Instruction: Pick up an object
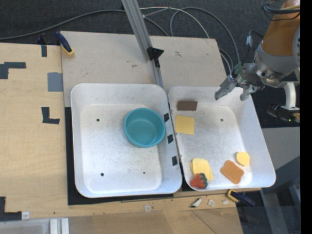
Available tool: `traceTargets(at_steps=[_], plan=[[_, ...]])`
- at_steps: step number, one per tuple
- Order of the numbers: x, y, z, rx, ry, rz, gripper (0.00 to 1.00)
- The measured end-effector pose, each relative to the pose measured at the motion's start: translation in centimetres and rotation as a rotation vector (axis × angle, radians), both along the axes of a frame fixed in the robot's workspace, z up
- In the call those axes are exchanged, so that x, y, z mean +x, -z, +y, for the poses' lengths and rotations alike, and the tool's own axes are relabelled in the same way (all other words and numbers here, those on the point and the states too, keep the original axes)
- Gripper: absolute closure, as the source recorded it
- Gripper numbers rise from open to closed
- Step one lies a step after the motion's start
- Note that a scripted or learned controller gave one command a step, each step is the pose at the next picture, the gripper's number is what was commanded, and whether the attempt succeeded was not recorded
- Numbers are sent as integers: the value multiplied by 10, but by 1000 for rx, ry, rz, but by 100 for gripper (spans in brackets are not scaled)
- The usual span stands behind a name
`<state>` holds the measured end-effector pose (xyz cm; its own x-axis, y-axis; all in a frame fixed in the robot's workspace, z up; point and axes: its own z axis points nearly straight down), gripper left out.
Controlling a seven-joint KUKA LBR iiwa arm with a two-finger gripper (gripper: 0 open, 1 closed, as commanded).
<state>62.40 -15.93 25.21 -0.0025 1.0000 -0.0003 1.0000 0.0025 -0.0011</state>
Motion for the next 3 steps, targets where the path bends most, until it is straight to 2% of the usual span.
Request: traceTargets(at_steps=[1,2,3], plan=[[0,0,0,0,0,0,0],[1,63,7,1,0,6,0],[-5,110,14,0,1,5,0]])
